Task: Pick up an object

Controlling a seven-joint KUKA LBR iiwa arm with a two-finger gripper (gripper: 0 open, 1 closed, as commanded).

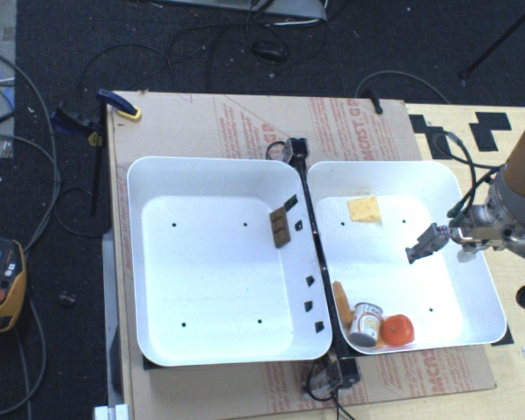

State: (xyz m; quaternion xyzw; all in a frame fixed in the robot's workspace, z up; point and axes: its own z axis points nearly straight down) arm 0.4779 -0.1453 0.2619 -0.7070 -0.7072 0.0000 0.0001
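Observation:
My gripper [423,246] hovers over the middle of the right bin [472,234], reaching in from the right, with nothing visible between its dark fingers. A yellow sponge-like square [363,209] lies at the far side of that bin, up and left of the gripper. In the bin's near corner sit a red tomato-like ball [399,329], a small can [365,322] on its side and an orange carrot-like stick [341,300] along the divider. A brown block [280,228] lies at the right side of the left bin [157,234].
Both bins rest on a cardboard sheet [236,121] over the bench. Black clips [308,280] run down the divider between the bins. A blue-and-yellow clamp [118,105] sits at the cardboard's far left corner. Cables lie on the dark floor beyond.

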